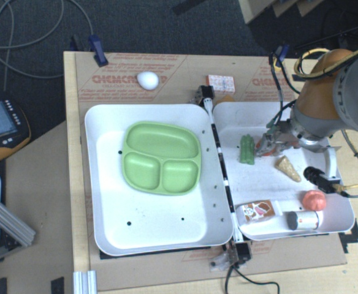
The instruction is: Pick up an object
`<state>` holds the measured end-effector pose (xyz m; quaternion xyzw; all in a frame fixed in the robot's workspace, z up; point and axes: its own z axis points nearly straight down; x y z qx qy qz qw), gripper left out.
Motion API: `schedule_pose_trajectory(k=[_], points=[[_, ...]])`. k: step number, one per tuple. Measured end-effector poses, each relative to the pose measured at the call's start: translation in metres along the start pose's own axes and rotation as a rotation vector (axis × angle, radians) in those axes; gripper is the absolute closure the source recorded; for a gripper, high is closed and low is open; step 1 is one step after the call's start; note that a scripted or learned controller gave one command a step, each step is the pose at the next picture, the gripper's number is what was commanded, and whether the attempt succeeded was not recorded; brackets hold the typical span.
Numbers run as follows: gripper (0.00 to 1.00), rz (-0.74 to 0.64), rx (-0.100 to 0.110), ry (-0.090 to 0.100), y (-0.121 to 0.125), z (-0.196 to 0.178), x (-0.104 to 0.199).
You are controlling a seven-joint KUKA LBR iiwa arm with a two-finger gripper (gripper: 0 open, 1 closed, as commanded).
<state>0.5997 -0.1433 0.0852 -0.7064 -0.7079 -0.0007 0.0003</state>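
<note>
Here, in the camera view, the gripper (270, 144) sits low in the right bin (337, 226), just right of a green piece (247, 149); whether its jaws are spread or pressed together, I cannot tell. A tan wedge (288, 168), red ball (314, 199), carton (257, 211) and tube (303, 220) lie nearer. A green tray (162, 158) fills the left bin (105, 213).

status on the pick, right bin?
Gripper low in right bin, beside green piece. No object visibly held. Tan wedge, red ball, white tube close by.
</note>
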Motion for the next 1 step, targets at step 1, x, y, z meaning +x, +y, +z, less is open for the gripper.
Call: schedule_pose_trajectory(k=[1], points=[[1.00, 0.000, -0.001, -0.001, -0.0422, -0.0999, 0.0844]])
